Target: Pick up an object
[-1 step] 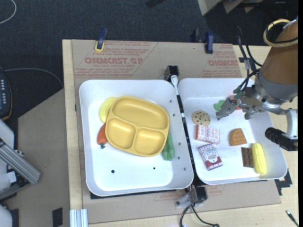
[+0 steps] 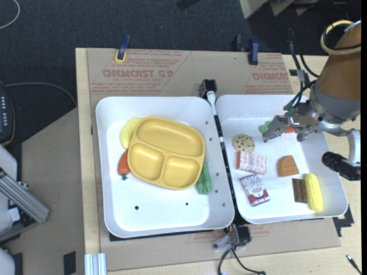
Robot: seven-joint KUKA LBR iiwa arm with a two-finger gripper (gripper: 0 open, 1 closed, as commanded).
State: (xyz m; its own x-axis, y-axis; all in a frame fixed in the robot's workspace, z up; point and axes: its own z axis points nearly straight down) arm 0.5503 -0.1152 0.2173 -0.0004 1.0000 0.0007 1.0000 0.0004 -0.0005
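Right of the cookie [image 2: 243,142]:
gripper [image 2: 274,128]: hovered, jaw state unclear
cookie: probably light, stiff, crumbly; grip its edges

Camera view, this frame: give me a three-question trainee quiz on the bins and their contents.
1. True or false: the yellow tray lies in the left bin.
2. Which item lies nearest the gripper? A) cookie B) corn C) carrot
3. Fill in: the chocolate bar lies directly beside the ____.

Key: 1 true; 2 A; 3 corn.
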